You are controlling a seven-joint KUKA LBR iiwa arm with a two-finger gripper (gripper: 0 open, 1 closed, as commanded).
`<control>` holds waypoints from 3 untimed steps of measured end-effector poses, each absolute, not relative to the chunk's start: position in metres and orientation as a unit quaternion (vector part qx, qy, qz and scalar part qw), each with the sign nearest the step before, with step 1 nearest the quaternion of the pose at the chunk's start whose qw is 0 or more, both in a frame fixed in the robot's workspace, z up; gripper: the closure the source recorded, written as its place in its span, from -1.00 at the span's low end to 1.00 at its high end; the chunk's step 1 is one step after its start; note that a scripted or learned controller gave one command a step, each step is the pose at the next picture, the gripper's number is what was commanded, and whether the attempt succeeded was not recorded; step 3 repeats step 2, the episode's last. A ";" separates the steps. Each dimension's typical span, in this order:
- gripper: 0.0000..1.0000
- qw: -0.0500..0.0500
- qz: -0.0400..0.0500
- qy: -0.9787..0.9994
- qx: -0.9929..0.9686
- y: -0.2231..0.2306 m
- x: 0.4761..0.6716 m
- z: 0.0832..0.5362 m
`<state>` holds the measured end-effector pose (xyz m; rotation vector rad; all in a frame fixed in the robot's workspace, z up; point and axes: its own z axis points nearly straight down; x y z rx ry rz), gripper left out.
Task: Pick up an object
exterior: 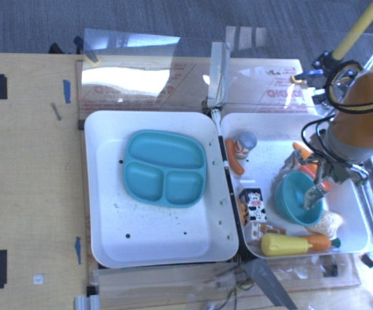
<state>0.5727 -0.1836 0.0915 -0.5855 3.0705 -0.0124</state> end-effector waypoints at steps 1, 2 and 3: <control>-1.00 0.008 -0.003 0.990 -0.141 -0.163 0.589 0.091; -1.00 0.014 -0.005 0.989 -0.144 -0.098 0.536 0.094; -1.00 0.014 -0.005 0.989 -0.144 -0.098 0.536 0.094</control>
